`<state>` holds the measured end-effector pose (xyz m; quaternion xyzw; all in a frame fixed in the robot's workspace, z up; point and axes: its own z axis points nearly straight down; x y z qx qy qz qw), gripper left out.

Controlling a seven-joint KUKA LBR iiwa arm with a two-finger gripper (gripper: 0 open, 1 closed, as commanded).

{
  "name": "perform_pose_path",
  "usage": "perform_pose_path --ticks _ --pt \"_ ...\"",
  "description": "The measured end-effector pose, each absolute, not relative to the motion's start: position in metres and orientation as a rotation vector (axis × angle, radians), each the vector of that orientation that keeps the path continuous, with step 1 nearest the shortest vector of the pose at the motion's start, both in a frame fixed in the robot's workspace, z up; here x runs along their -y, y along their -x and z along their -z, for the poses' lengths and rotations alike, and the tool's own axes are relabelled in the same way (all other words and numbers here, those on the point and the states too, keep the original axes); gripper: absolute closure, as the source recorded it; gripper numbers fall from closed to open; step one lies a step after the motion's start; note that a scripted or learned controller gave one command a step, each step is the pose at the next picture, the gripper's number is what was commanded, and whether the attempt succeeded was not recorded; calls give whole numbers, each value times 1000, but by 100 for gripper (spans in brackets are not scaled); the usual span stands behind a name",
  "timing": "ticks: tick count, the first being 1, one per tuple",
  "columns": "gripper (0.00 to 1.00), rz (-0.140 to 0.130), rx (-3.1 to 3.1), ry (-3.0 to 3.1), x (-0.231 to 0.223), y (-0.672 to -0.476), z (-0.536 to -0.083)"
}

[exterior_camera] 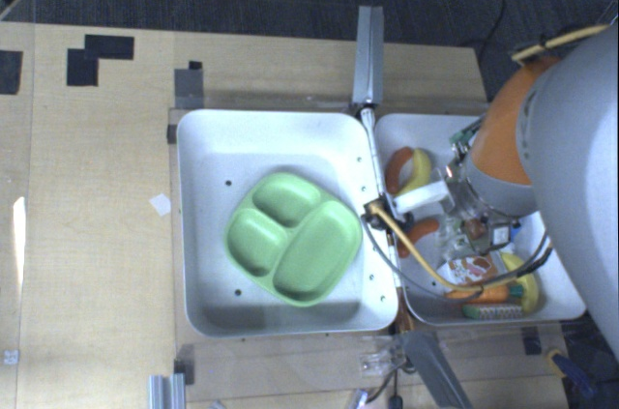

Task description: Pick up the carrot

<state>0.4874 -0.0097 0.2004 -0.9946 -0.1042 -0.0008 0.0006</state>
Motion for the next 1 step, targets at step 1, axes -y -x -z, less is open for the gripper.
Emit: perform_pose_path --ticks 1 --pt "100 0 500 3100 -20 -487 -190"
